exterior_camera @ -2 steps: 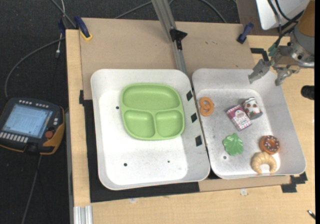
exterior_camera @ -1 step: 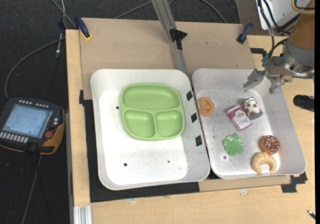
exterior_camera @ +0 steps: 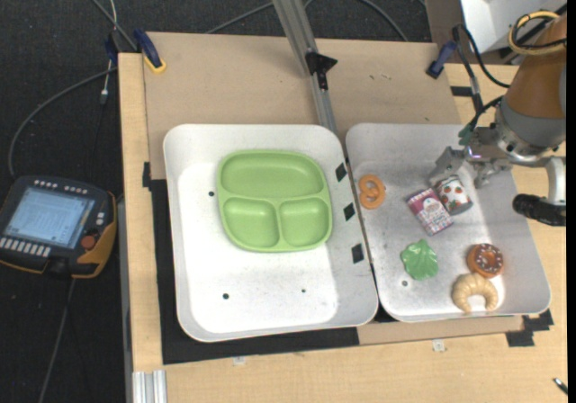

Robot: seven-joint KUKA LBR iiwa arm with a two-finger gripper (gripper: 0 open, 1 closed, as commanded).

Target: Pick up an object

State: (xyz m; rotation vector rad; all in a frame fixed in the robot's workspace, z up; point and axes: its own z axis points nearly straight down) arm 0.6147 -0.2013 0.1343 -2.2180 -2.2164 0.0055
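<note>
I am holding my tool point(exterior_camera: 466, 163), fingers spread and gripping nothing, at 12 o'clock of the small box point(exterior_camera: 451, 195); I should centre over it before closing.

The right bin point(exterior_camera: 531, 289) holds six small things, lying apart from one another except for two. An orange ring point(exterior_camera: 371, 191) lies near the bin's left wall. A pink printed packet point(exterior_camera: 429, 210) lies tilted near the middle, and a small red and white toy point(exterior_camera: 454, 195) touches its upper right corner; its exact kind is hard to tell. Below sits a green leafy toy point(exterior_camera: 419, 260). A chocolate doughnut point(exterior_camera: 486, 259) lies toward the right, with a tan croissant point(exterior_camera: 474, 291) just below it, near the front rim.
</note>
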